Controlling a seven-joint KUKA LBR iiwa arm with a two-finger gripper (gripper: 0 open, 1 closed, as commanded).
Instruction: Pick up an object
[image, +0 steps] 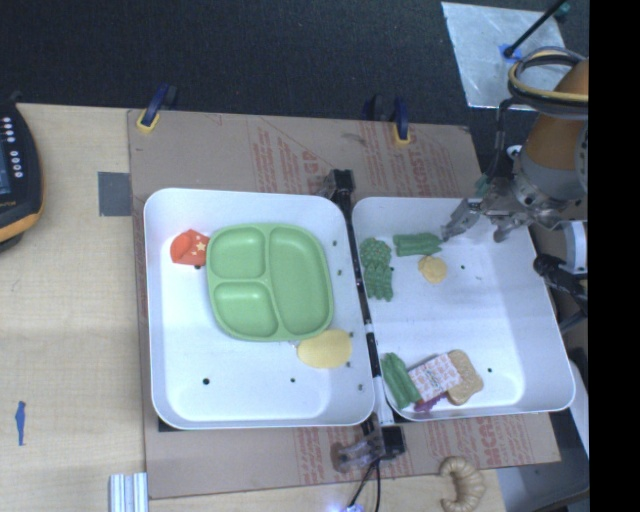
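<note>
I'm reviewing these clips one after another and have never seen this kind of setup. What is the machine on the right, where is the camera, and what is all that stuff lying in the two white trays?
The picture comes from one fixed camera above the bench, looking down at a slant. The grey machine with an orange band is a robot arm reaching in from the right; its pincer hangs over the far edge of the right bin, with nothing visibly between its fingers. The left bin holds a green divided plate, a red toy and a yellow lemon-like piece. The right bin holds green toy vegetables, a small yellow piece and a packet with a cookie-like item beside it.
</note>
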